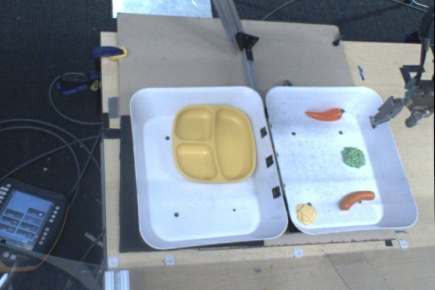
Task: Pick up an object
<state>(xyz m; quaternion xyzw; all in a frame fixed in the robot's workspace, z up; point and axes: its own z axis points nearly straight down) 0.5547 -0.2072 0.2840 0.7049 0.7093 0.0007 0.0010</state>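
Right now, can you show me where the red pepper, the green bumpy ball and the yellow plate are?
red pepper [325, 115], camera view, middle of its body.
green bumpy ball [353, 157], camera view, its centre.
yellow plate [234, 143], camera view, floor of its large compartment.

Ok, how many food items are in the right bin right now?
4: a chili near the far edge, a green clump mid-right, a sausage near the front, and a yellow piece in the front-left corner. None looks hidden.
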